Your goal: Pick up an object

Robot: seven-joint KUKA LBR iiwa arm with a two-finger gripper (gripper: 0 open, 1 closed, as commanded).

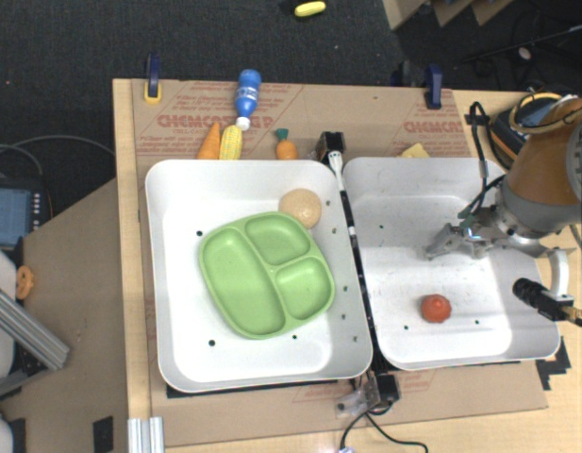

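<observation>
A small red tomato-like ball (pixel 436 308) lies in the right bin (pixel 404 192), toward its front. My gripper (pixel 445 241) hangs over the middle of that bin, pointing left, a short way behind the ball and apart from it. Its fingers look spread open, and I see nothing between them. In the left bin (pixel 173 253) a green divided plate (pixel 266 274) lies flat, with a round beige piece (pixel 301 207) at its back right corner.
Behind the bins, on the cardboard, lie a blue-capped bottle (pixel 247 92), a corn cob (pixel 230 142), two carrot-like pieces (pixel 209 142) (pixel 286 146) and a black item (pixel 330 144). The arm (pixel 540 182) covers the right bin's right side.
</observation>
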